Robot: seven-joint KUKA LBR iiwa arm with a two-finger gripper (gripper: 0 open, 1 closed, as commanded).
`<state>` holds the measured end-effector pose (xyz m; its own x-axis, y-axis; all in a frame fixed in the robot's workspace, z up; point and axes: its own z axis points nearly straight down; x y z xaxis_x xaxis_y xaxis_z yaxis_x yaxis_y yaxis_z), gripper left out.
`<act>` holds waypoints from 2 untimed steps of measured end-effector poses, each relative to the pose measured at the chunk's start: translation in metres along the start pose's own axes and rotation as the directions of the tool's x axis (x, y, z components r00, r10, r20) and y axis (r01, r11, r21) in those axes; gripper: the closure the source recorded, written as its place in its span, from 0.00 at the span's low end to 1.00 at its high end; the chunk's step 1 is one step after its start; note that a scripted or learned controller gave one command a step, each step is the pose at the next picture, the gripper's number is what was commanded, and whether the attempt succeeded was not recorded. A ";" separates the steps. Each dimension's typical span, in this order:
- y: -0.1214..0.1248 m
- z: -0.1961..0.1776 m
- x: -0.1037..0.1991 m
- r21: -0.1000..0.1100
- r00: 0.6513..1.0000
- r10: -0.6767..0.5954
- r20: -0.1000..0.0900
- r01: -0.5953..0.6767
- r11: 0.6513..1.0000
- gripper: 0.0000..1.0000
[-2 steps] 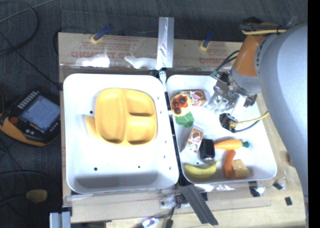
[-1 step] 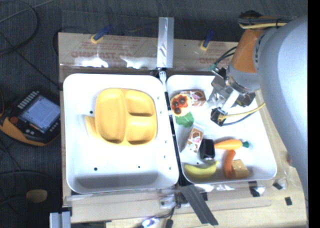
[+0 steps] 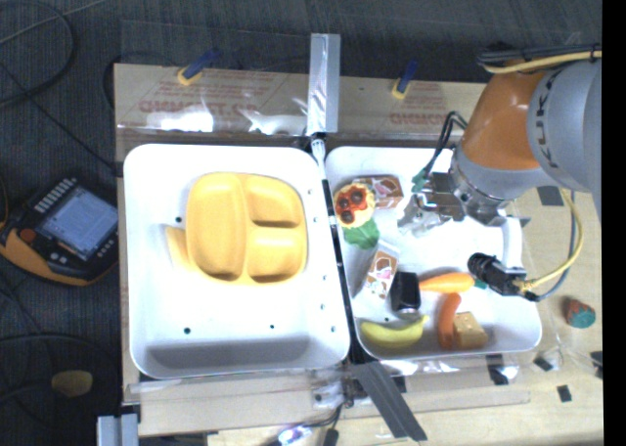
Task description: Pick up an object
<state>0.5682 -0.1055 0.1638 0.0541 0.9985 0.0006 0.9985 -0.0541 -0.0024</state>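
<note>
Silver metal gripper [image 3: 427, 214] hangs low in the right white plastic bin [image 3: 523, 332], near its top. I cannot tell how it is set, because the big grey and orange arm [image 3: 518, 131] hides much of it. Nothing seems to be held. Just beside it, to the left, lie a round toy pizza slice [image 3: 354, 199] and a green leafy toy [image 3: 361, 233]. Lower down are an orange toy carrot [image 3: 445, 282], a yellow toy banana [image 3: 392, 333] and a small black block [image 3: 405, 291]. A yellow plastic tray [image 3: 245, 225] sits in the left white bin [image 3: 147, 336]. This looks like the reaching step. Next, the gripper should go down over one toy and close on it.
</note>
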 end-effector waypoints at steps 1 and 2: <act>0.000 0.000 0.000 0.000 1.000 0.000 0.000 0.000 1.000 0.00; 0.084 0.064 -0.031 0.017 0.981 -0.193 0.008 0.193 0.981 0.00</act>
<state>0.6503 -0.1414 0.1000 -0.1396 0.9902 -0.0066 0.9900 0.1394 -0.0194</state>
